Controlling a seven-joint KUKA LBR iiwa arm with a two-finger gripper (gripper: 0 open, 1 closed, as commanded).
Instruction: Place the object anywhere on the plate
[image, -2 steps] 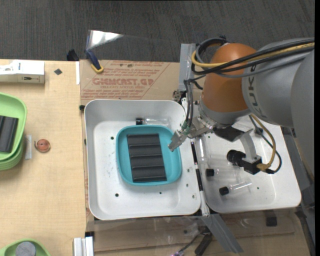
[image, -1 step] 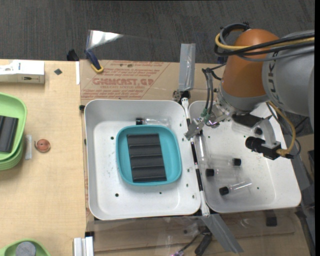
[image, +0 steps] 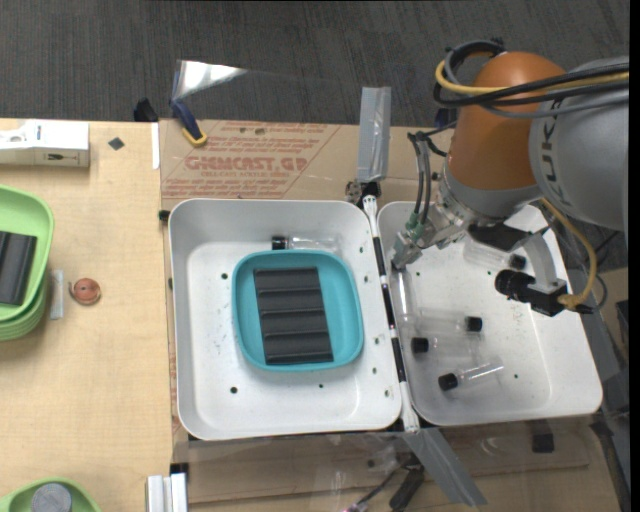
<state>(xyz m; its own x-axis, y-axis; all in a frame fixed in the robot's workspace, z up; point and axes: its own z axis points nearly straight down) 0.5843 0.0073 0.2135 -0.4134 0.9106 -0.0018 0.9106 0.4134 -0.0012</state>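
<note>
The grey arm with its orange band hangs over the upper left part of the right shallow white bin (image: 560, 400), its tool (image: 412, 240) close to the wall shared with the left bin (image: 195, 330); whether it is open or gripping anything cannot be told. Small clear vials with black caps (image: 468, 377) lie loose on the right bin's floor. The square teal plate (image: 298, 310) sits mid-left bin, white floor around it
</note>
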